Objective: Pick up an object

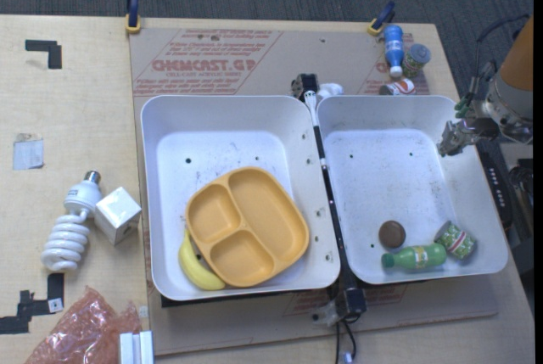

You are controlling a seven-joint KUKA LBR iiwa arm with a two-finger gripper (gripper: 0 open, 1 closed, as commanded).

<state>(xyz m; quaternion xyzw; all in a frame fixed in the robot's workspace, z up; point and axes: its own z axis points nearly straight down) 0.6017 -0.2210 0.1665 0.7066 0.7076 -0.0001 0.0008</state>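
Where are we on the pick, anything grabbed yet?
Nothing done yet: the green bottle, brown round object and green wrapped item all lie on the right bin floor. In hand: the gripper sits at that bin's right rim, well short of them. Left: descend, grasp, lift.
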